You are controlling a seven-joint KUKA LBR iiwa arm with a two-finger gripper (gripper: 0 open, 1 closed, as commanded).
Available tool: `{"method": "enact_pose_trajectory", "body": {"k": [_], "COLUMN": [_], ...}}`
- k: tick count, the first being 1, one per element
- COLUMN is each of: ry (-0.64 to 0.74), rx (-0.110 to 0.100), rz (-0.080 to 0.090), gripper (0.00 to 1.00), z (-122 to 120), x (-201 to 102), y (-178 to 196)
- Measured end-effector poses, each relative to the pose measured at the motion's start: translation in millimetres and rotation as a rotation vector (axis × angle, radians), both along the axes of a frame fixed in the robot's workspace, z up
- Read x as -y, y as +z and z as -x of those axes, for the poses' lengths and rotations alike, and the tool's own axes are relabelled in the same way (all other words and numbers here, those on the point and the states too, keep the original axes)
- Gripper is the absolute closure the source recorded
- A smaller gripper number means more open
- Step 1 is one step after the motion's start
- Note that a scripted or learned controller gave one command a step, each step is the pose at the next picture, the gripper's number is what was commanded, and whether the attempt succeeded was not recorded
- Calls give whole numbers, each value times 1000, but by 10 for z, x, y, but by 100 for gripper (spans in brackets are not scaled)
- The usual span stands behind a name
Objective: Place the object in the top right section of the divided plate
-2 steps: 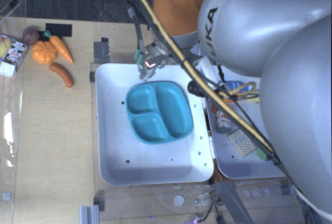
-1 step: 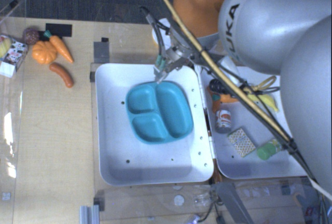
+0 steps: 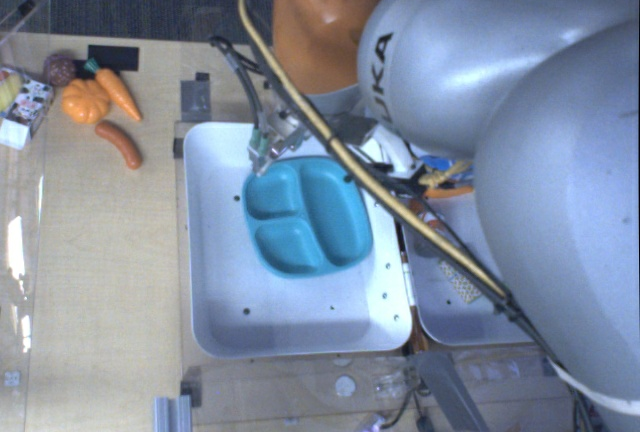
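The tool (image 3: 262, 146) sits low over the upper left corner of the blue divided plate (image 3: 307, 216), which lies in the left white bin (image 3: 215, 300). Whether it is clenched or released cannot be told — its tip is small and partly lost against the cables. No object shows clearly between plate and tool, so where the task's object is cannot be made out; the plate's three sections look bare.

On the tabletop (image 3: 90, 250) to the left, well apart from the bin, lie toy foods: an orange pumpkin (image 3: 84, 101), a carrot (image 3: 120, 92) just beside it and a sausage (image 3: 120, 144) below. If one of these is the piece meant, it is likely light, hollow plastic — stiff, smooth and somewhat slippery, not fragile. The sausage and carrot would best be taken across the middle of their narrow width; the rounded pumpkin would tend to squirt out unless gripped across its widest part.

The right bin (image 3: 450, 320) lies largely under the arm.
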State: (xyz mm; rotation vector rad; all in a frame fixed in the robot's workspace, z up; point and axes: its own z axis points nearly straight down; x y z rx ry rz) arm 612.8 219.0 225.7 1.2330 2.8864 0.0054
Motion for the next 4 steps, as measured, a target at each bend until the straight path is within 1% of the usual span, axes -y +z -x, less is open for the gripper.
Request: {"method": "enact_pose_trajectory", "body": {"k": [1,2,3,4], "ry": [-372,-243,-362,-356], "rx": [-2,-3,-1,-2], "rz": [0,0,0,0], "gripper": [100,100,100,100], "z": [552,943,721,292], "x": [520,11,620,-99], "y": [20,-347,119,94]}}
